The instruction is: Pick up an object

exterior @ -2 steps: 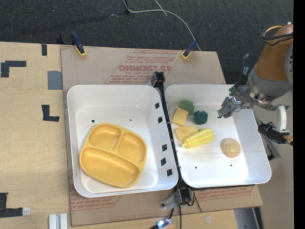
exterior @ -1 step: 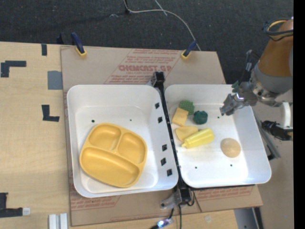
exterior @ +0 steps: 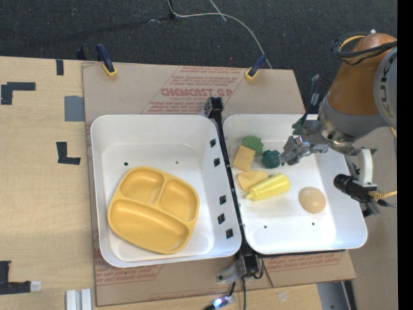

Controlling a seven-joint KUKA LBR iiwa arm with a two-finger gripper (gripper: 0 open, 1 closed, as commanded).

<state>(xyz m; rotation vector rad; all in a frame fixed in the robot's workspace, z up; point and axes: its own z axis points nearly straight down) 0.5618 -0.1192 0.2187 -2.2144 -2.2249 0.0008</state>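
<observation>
Overhead, two white bins sit side by side on a cardboard sheet on the tabletop. The left bin holds a yellow divided tray, lying flat toward the near left.

The right bin holds the small items. A green piece lies near the far left, with a pale yellow block just beside and touching it. Nearer the camera, a yellow corn cob lies across a pale yellow wedge. A beige egg-shaped item sits apart to the right. A dark green ball rests between the block and the arm.

The arm reaches in from the right, and its tool hangs low in the right bin, just beside the dark green ball. Whether it touches the ball, and whether it is spread or pressed together, cannot be told from this angle; nothing is seen between its tips.
</observation>
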